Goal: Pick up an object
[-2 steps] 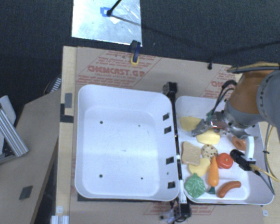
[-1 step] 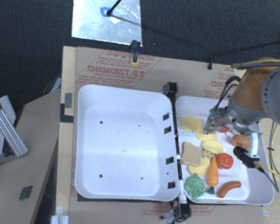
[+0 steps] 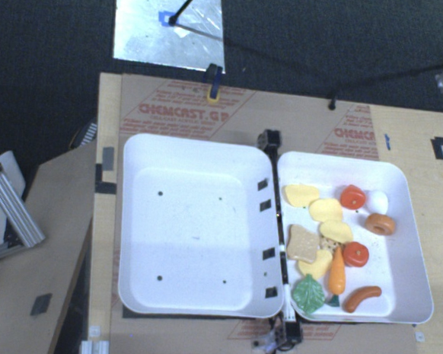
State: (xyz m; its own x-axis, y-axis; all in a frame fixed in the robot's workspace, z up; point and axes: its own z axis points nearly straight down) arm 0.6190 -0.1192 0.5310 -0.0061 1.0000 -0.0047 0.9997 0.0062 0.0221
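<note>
Camera view: toy foods are gathered in the right bin.
A carrot is laid beside a sausage; the claw's state cannot be told.

2 shallow white bins – right one holds approx 11 plastic food toys: 2 red tomatoes, 1 orange carrot, 1 white egg, 1 brown doughnut.

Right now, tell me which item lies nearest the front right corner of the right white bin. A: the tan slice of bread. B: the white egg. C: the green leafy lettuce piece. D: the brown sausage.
D: the brown sausage lies closest to the front right corner of the right white bin, with the green leafy lettuce piece further left along the front edge.
</note>
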